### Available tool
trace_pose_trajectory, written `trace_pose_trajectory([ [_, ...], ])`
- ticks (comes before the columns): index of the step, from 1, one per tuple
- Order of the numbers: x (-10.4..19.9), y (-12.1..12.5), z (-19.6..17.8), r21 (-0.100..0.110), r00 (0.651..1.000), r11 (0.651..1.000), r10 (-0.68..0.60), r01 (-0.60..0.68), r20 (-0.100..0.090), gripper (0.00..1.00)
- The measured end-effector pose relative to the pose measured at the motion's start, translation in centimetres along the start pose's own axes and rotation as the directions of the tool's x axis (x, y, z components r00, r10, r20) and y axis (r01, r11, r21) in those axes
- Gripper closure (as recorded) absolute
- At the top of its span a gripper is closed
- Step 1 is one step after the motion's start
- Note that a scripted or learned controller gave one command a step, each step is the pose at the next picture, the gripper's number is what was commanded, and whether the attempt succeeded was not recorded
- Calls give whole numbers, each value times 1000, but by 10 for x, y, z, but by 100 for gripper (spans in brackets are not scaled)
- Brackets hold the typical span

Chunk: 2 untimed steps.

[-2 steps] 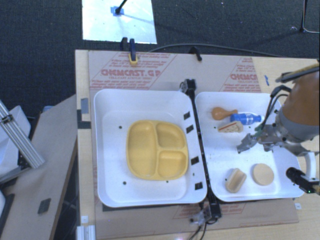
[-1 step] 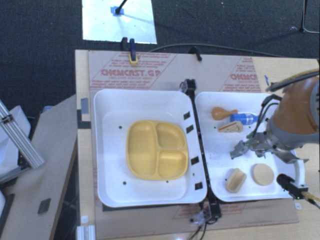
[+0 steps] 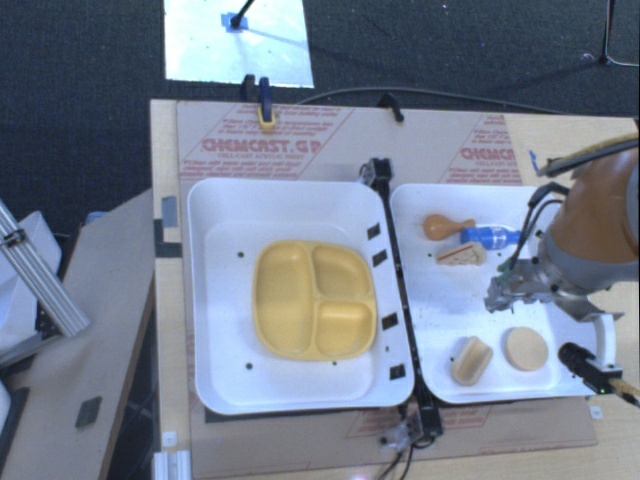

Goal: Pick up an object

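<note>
The right bin (image 3: 430, 298) holds several small things: an orange drumstick-shaped piece (image 3: 445, 227), a blue bottle (image 3: 490, 236), a pale wedge (image 3: 461, 255), a tan bread roll (image 3: 470, 359) and a round beige disc (image 3: 526, 348). My gripper (image 3: 505, 294) hangs over the middle right of this bin. It is below the bottle and wedge and above the disc, with white bin floor under it. Nothing shows in its grasp.
The left bin (image 3: 215, 268) holds a yellow divided plate (image 3: 314, 299). A black-clipped divider (image 3: 388, 268) runs between the bins. The arm's orange band (image 3: 600, 208) covers the right bin's far right side.
</note>
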<state>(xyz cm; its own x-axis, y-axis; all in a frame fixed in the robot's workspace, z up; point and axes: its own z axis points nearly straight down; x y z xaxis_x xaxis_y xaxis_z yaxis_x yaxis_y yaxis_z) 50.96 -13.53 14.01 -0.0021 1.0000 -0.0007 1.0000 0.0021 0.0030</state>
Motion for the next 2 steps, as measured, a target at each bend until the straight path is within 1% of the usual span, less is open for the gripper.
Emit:
trace_pose_trajectory([
  [1,-5,-6,-58,-4,1000,1000,0,0,2,100],
  [2,-6,-4,-112,-6,1000,1000,-2,2,2,100],
])
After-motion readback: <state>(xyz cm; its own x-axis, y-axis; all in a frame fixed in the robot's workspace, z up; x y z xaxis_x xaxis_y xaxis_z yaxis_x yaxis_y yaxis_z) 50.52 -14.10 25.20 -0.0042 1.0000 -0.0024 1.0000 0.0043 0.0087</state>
